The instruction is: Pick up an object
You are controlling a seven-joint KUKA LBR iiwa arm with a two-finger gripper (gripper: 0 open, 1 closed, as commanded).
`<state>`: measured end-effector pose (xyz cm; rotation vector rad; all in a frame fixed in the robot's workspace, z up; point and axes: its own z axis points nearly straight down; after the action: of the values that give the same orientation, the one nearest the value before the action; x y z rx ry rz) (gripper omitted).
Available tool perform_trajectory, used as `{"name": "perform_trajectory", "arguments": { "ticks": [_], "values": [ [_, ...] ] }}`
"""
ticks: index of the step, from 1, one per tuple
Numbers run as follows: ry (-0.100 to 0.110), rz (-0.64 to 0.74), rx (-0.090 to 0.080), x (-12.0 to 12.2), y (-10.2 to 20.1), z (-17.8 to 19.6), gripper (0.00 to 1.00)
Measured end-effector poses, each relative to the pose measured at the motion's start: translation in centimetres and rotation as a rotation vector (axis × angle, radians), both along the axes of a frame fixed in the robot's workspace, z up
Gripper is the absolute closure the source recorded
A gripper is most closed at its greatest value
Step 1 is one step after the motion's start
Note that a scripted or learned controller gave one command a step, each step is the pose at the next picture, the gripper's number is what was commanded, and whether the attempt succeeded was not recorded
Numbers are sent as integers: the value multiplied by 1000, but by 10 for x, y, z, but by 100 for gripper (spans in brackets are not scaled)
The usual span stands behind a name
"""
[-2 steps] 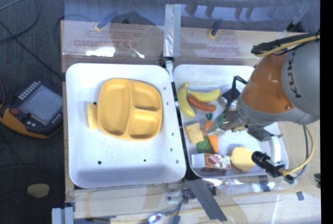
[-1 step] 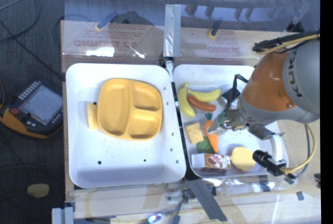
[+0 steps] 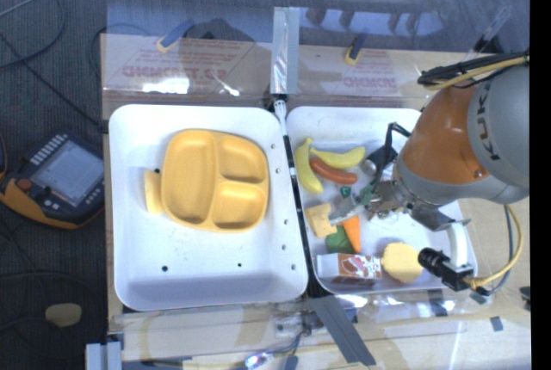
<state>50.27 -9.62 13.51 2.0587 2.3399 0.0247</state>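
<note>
The arm [image 3: 456,144] reaches into the right-hand bin [image 3: 379,117], and its gripper [image 3: 357,203] sits low among the toy food there, so the step in hand looks like the descent onto a chosen piece, not yet a lift. Whether the gripper is open or closed cannot be told from this slanted view, since the metal parts blur together with the clutter beneath; nothing can be seen held in it.

Taking the gripper as the landmark: an orange carrot-like piece [image 3: 350,233] lies just below it, a pale yellow cheese-like wedge [image 3: 318,220] sits just to its left, a red sausage [image 3: 332,171] lies above it, and two yellow bananas [image 3: 307,165] curve above and to the left. A small brown carton [image 3: 356,267] and a round yellow lemon-like piece [image 3: 401,262] rest further below, near the bin's front wall. Well to the left, in the other bin [image 3: 129,213], lies a yellow divided plate [image 3: 213,179].

The likeliest target is the carrot piece or the cheese wedge, being nearest. The next move calls for a firm close on one piece alone, without pinching its neighbours, then a straight lift clear of the bin wall
</note>
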Motion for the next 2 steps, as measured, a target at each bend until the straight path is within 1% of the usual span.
{"name": "perform_trajectory", "arguments": {
  "ticks": [1,2],
  "values": [
    [-23,-87,1,7,-7,-26,0],
    [-37,-93,-8,10,-12,-12,100]
  ]
}}
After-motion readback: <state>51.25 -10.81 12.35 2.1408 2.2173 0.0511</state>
